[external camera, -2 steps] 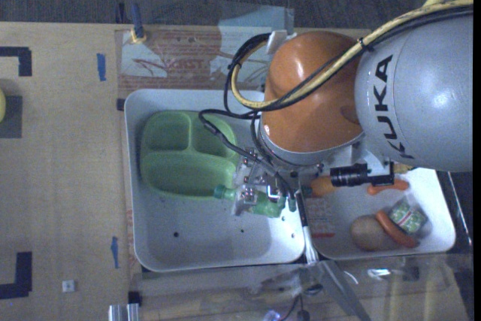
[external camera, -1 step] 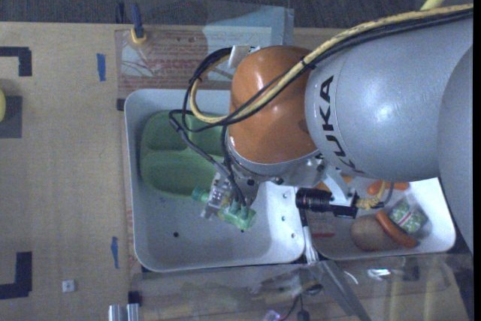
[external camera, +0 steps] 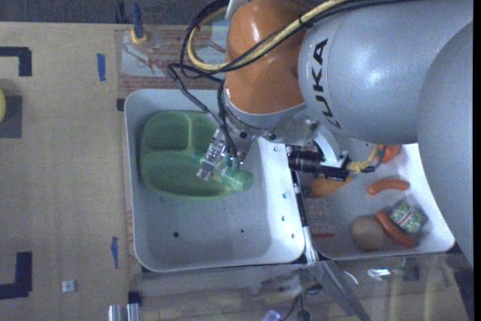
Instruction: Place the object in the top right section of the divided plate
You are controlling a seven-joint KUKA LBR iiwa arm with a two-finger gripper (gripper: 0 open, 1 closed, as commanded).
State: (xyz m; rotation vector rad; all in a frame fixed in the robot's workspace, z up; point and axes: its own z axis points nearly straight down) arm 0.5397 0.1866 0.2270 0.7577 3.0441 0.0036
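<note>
Gripper (external camera: 218,160) poised over the right edge of the green divided plate (external camera: 169,154); whether its fingers are apart or together cannot be told. A green bottle-like object (external camera: 234,179) lies at the fingertips, on the plate's lower-right rim, apparently in contact. Plate sits in the left bin (external camera: 218,244). Risk: released here, the object could roll off the rim onto the bin floor, or settle in the wrong section.

Divided plate (external camera: 169,150), matt green plastic, left bin (external camera: 225,237), smooth white plastic, arm (external camera: 391,64), glossy grey casing, orange band (external camera: 259,56), glossy, bench (external camera: 60,162), matt pale wood.
</note>
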